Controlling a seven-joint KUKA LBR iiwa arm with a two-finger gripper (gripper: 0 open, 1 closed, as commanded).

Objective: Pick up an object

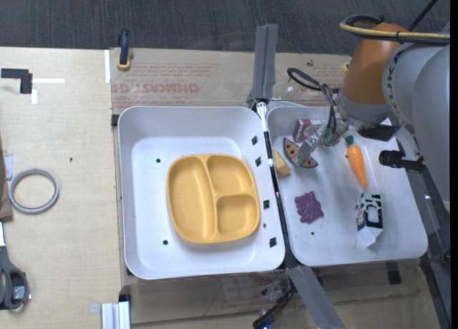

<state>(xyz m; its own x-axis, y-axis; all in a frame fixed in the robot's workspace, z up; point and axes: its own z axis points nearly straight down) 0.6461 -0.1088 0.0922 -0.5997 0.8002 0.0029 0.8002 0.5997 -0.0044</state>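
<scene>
The two-finger gripper hangs low in the upper left part of the right white bin, at the end of the grey arm with its orange band reaching in from the two o'clock side. Whether it is parted or closed cannot be told from this slanted view, and nothing can be seen gripped by it. Its tip sits right over, perhaps touching, a small watermelon-slice toy with a red face and dark rind, which lies just at its eight o'clock; this looks like the piece being tried for. The slice's long axis runs roughly from ten o'clock to four o'clock. A small pink-and-white box lies close at the tip's twelve o'clock, crowding it, and a yellowish lump rests by the bin's left wall. Further off are an orange plastic carrot at three o'clock, a flat purple grape-like cluster at six o'clock, and a black-and-white carton at four o'clock. The left white bin holds a yellow divided plate.
</scene>
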